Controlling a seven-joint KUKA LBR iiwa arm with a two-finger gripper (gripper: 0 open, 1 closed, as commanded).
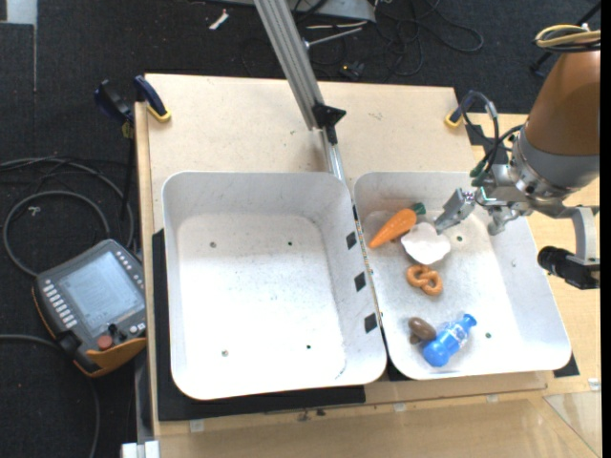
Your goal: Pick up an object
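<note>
Objects for picking are all lying in the right-hand shallow white bin (535,284): an orange carrot-shaped toy with a green tip (394,226) at the far left of that bin, a flat white rounded piece (425,247) just beside and nearer than it, a small tan pretzel-shaped toy (425,280) nearer again, then a dark brown oval lump (420,329) touching or nearly touching a blue plastic bottle-like toy (447,341) at the near side. None of them is looking lifted; each is resting on the bin floor.

Hanging above the far part of this bin is the metal two-finger gripper (474,208), with one finger (452,210) pointing left toward the white piece and the carrot toy, and another part of it lying further right. The jaws are standing spread apart, with nothing showing between them. Behind them the grey arm with its orange band (563,98) is reaching in from the right.

As a judgement, the task is sitting at its approach stage: descent, closing on one item, most likely the white piece or the carrot, and lifting are all left.

Left of this, the second shallow white bin (181,256) is lying alongside on the pale wooden table (239,122).
</note>
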